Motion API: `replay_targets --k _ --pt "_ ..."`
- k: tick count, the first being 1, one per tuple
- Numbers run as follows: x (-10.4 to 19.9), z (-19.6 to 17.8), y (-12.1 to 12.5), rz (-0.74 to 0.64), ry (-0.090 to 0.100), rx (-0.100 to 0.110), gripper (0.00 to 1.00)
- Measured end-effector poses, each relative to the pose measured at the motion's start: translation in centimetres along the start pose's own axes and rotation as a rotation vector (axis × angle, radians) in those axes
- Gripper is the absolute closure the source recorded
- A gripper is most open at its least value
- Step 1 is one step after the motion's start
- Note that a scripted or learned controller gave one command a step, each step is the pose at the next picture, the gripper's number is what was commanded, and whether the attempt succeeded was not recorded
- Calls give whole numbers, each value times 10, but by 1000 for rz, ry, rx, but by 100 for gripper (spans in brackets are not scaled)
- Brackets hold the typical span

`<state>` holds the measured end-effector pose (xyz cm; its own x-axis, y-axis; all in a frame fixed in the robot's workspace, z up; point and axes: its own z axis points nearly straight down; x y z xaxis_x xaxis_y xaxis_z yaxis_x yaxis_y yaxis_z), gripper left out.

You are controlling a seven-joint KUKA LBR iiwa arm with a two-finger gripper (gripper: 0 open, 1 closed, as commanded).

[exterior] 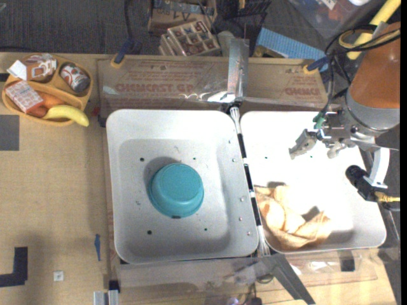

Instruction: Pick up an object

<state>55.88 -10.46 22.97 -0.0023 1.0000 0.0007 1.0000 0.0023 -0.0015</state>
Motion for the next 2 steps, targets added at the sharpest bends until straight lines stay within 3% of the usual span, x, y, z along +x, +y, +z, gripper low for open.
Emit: replay_targets --k 1,2 --pt "-1 140 -24 53 -1 -9 0" --pt "-23 120 32 -58 -1 -4 0"
